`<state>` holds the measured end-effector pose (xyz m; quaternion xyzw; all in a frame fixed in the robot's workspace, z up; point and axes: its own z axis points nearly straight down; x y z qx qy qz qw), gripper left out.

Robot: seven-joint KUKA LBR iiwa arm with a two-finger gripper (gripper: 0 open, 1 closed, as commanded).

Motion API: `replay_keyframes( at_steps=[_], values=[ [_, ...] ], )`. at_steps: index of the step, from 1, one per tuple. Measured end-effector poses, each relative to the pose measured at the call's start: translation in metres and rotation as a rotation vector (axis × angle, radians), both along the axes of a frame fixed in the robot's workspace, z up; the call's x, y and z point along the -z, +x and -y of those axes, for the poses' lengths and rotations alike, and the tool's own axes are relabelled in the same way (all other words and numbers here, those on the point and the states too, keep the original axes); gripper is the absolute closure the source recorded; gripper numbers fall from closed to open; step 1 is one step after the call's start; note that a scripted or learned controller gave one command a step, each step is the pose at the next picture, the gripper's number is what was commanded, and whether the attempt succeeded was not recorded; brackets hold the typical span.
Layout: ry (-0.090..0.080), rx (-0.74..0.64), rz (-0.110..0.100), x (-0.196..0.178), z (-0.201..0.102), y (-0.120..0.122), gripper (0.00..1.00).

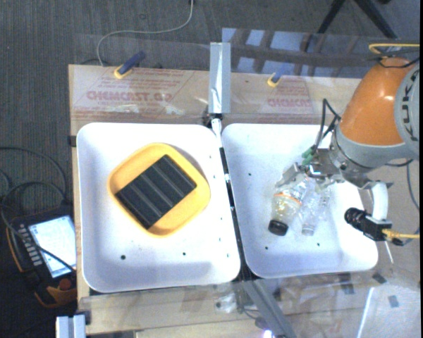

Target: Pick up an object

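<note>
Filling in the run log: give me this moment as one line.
arm: over right bin | gripper: at clear bottle, grasp unconfirmed | left bin: yellow-black block | status: pick not yet shown

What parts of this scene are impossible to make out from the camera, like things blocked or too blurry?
- Gripper in the camera view: the arm's orange band and grey wrist cover its upper part, so its finger state is unclear.
- Clear plastic bottle in the right bin: transparent against white, so its outline blurs; whether the gripper touches it cannot be told.
- Yellow object with the black ribbed top in the left bin: its underside is hidden.
</note>
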<state>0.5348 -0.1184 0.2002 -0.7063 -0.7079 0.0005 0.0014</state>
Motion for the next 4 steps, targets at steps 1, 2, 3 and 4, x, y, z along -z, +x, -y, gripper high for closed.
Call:
replay_keyframes(
  at_steps=[1,2,3,4],
  values=[
    [-0.007,-0.003,0.021,0.099,0.032,0.027,0.0],
    [-0.012,-0.033,0.026,0.105,0.017,0.029,0.0],
    [0.0,-0.011,0.0,0.077,0.015,-0.014,0.0],
    [-0.009,0.012,0.025,0.104,0.012,-0.005,0.0]
  ],
)
